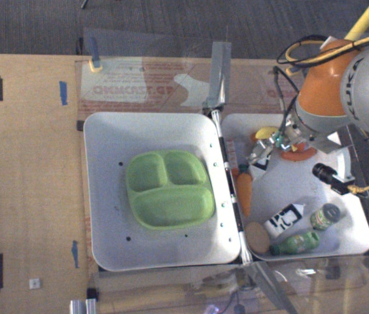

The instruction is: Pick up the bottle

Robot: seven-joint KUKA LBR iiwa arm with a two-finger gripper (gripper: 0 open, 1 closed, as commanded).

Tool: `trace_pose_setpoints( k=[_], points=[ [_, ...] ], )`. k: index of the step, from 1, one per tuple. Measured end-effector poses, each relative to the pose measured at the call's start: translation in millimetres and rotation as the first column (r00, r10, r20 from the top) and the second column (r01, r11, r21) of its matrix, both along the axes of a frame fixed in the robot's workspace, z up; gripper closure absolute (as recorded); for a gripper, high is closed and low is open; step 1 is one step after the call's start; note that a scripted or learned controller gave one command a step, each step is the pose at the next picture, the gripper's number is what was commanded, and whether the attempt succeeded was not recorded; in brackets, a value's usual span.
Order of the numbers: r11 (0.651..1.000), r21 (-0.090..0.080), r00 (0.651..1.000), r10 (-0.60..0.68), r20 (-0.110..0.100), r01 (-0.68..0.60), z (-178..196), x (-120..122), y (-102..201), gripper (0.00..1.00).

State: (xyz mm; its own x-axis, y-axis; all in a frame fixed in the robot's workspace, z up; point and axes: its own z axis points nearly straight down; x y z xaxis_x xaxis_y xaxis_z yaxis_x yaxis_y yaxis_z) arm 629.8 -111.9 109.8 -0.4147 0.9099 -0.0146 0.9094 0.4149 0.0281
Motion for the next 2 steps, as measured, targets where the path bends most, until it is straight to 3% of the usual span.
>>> trace_pose_setpoints(
  k=[1,2],
  points=[
    [0.993,-0.002,0.992,0.120,-0.026,-0.120,58.0,-29.3,-90.9,0.00],
    [0.971,-0.001,0.971,0.238,-0.027,-0.238,-7.7,-121.3,-96.1,0.00]
  ],
)
